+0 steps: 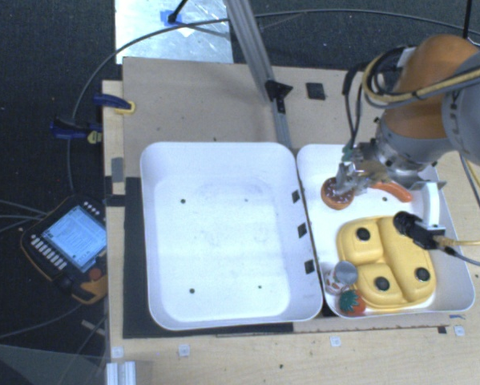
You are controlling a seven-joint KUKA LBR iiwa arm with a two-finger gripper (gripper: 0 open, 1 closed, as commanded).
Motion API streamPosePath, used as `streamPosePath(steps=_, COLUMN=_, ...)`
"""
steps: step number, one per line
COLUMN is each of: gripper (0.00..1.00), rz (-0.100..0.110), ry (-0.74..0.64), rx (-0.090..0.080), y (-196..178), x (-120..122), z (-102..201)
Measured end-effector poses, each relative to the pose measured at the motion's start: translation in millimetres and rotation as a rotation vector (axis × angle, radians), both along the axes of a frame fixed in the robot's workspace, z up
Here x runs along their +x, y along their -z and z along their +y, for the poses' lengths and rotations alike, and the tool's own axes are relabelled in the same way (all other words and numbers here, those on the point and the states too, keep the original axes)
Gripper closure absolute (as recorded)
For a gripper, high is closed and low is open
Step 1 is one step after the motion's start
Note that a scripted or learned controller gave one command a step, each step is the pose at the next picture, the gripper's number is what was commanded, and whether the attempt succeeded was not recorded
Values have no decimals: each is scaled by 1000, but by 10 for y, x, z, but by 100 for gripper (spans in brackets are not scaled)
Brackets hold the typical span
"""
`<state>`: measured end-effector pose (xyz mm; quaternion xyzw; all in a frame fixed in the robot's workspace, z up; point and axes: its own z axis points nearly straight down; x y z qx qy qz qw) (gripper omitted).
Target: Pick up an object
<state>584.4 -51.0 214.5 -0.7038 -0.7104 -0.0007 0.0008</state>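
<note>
At the frame's left edge we see a handheld pendant (67,243) on the dark floor. The left bin (155,167) fills the center. In the right bin (316,160), the gripper (343,184) sits directly over a small brown disc (336,196); a large yellow toy (386,261) lies lower right.

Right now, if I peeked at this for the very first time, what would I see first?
Probably the big yellow toy with dark dots, lying in the right bin. Next, the grey and orange arm reaching in from the right, its pincer down over a small brown round thing. The left bin is plain white.
</note>
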Motion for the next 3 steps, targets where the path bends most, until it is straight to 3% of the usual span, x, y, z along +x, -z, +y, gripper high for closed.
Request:
streamPosePath(steps=2, gripper=100, rz=0, ry=-1, rx=0, y=-168, x=-180, z=1108)
streamPosePath(steps=3, gripper=100, rz=1, ry=-1, rx=0, y=-234, x=-394, z=1588)
